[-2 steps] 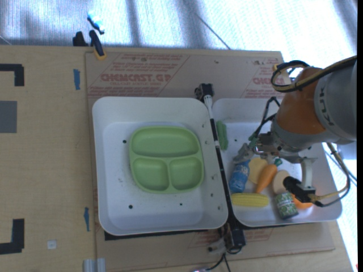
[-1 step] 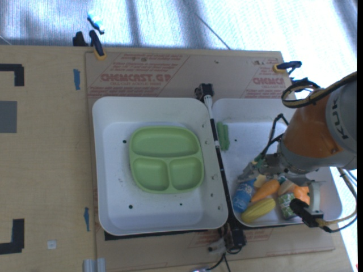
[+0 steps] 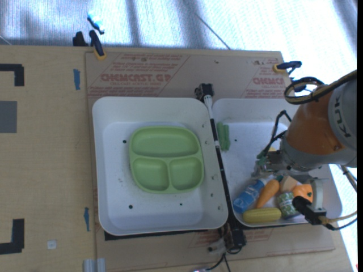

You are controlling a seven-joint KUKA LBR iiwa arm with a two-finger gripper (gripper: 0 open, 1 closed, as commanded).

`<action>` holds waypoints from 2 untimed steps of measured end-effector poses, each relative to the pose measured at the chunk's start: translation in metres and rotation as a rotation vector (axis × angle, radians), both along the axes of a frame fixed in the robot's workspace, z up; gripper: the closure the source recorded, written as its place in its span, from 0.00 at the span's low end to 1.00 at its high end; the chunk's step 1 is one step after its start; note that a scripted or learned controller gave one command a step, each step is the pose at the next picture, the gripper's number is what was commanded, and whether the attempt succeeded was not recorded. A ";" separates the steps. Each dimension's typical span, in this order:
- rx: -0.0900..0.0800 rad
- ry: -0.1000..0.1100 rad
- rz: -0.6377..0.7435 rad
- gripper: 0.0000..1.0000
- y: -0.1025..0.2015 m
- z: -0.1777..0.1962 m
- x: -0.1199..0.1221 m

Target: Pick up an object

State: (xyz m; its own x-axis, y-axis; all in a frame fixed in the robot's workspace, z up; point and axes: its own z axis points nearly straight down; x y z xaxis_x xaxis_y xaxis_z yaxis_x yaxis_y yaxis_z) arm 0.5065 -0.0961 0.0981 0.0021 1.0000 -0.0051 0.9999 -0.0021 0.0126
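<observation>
The arm's orange wrist (image 3: pixel 309 132) hangs over the right bin (image 3: pixel 244 123). My gripper (image 3: pixel 266 164) points down near the bin's middle, just above a cluster of toys. Directly below it lie an orange carrot (image 3: pixel 268 192) and a blue bottle (image 3: pixel 249 196). A yellow corn cob (image 3: pixel 261 215) rests against the bin's front wall. A small green-labelled can (image 3: pixel 286 204) and an orange piece (image 3: pixel 303 192) sit to the right, partly hidden by the arm. A green stick-shaped piece (image 3: pixel 224 136) lies apart by the bin's left wall. Nothing shows between the gripper's tips.
The left bin (image 3: pixel 108 152) holds a light green divided plate (image 3: pixel 166 158). A black clamp (image 3: pixel 204 90) sits where the bins meet at the back. Cables (image 3: pixel 300 86) loop off the arm at the upper right. Cardboard (image 3: pixel 45 152) covers the bench to the left.
</observation>
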 end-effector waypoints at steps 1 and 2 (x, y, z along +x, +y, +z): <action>0.000 0.001 0.000 0.00 0.000 0.000 0.000; 0.002 0.007 0.001 0.00 -0.059 -0.011 -0.013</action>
